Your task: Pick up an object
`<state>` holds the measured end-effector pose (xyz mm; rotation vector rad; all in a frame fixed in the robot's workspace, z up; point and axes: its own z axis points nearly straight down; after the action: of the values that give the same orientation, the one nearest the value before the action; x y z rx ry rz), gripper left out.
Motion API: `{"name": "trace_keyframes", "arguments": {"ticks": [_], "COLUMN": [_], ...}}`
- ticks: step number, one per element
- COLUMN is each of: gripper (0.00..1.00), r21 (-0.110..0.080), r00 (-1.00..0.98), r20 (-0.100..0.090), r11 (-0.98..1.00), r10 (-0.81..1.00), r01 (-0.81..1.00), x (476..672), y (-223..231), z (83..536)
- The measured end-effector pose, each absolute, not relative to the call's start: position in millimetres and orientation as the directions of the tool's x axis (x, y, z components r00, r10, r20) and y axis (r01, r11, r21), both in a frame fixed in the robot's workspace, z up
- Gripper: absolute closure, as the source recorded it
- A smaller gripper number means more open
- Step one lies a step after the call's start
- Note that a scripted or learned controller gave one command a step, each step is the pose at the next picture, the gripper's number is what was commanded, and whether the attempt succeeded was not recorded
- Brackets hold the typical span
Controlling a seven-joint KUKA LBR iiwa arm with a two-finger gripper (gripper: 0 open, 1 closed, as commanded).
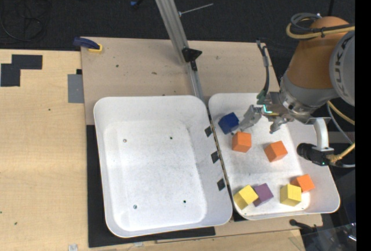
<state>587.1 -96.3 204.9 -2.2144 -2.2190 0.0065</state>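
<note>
The right bin point(324, 200) holds several small blocks. A blue block point(228, 122) lies near its upper left, with an orange block point(242, 141) just below it. Another orange block point(275, 151) sits mid-bin, and a third orange one point(304, 182) lies toward the lower right. Along the front are a yellow block point(246, 195), a purple block point(263, 192) and a second yellow block point(290, 194). My gripper point(264, 119) hangs over the bin's upper middle, open, with its fingers spread and nothing between them. It is right of the blue block and above the two upper orange blocks.
The left bin point(110, 128) lies beside the right one, with black clips along the shared edge. A slanted aluminium bar point(171, 18) rises behind the bins. A blue and yellow clamp point(87, 44) sits at the bench's back left corner.
</note>
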Motion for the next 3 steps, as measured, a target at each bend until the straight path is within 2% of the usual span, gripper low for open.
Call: {"name": "trace_keyframes", "arguments": {"ticks": [1, 2, 3], "gripper": [0.00, 0.00, 0.00], "r21": [-0.003, -0.010, -0.004], "r00": [0.000, 0.001, 0.001], "r20": [0.001, 0.001, 0.001], "r11": [0.000, -0.001, -0.001], "r10": [1.000, 1.000, 1.000], "r01": [1.000, 1.000, 1.000], "x": [587.7, 592.5, 592.1], "y": [-98, -99, -98], "z": [207, 145, 92]}}
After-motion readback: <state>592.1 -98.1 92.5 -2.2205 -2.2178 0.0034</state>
